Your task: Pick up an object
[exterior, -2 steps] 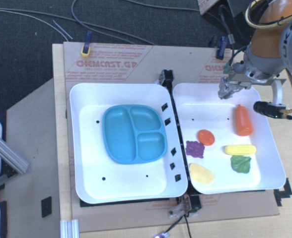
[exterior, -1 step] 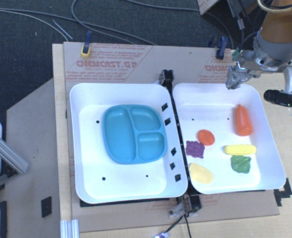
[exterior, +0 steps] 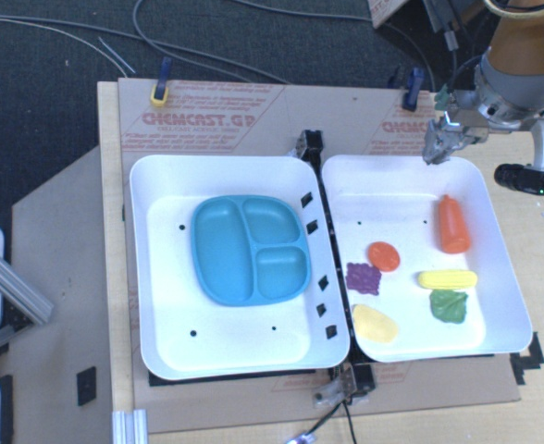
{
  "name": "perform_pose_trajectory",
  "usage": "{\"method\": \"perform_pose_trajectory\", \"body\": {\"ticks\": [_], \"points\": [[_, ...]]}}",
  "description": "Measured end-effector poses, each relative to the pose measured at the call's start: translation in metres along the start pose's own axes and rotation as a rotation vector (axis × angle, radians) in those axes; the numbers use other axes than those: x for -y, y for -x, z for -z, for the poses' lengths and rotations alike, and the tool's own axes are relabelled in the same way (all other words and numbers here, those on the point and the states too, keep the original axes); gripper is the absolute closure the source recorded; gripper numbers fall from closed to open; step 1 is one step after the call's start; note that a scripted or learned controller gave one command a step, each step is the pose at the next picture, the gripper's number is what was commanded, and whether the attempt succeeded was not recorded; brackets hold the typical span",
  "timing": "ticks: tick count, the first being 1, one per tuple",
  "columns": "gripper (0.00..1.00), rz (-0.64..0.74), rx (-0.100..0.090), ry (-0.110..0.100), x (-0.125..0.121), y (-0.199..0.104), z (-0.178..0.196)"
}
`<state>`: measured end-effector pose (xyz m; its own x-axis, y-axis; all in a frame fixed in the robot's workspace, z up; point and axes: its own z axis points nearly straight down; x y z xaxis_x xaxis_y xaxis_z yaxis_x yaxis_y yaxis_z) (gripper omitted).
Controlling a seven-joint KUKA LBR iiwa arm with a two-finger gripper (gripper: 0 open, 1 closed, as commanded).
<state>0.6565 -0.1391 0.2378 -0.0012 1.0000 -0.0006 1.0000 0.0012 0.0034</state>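
- I am hovering my end effector [exterior: 438, 152] over the far rim of the right bin [exterior: 501, 248], near its far right corner; no object is between the fingers.
- I cannot tell whether the fingers are apart or together: they are too small and blurred against the worktop [exterior: 253, 100].
- The nearest candidate is lying in the right bin: an orange carrot-like piece [exterior: 452, 224], toward the camera from my end effector and a shade to its right in the view.
- Its long axis is running roughly front-to-back across the bin, nearly in line with my approach, so in my judgement the fingers should close across its narrow width.
- Other pieces are lying further off in the same bin: an orange round piece [exterior: 383, 255], a purple piece [exterior: 364, 277], a yellow corn-like piece [exterior: 447, 278], a green piece [exterior: 449, 305] and a pale yellow piece [exterior: 375, 323].
- The left bin [exterior: 152, 276] is holding a blue divided plate [exterior: 251, 249], well apart from my end effector.
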Motion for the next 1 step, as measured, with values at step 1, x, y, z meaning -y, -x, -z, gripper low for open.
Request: {"method": "perform_pose_trajectory", "body": {"ticks": [1], "points": [[1.0,0.004,-0.003,-0.006,0.0045,-0.0577,-0.0094]]}}
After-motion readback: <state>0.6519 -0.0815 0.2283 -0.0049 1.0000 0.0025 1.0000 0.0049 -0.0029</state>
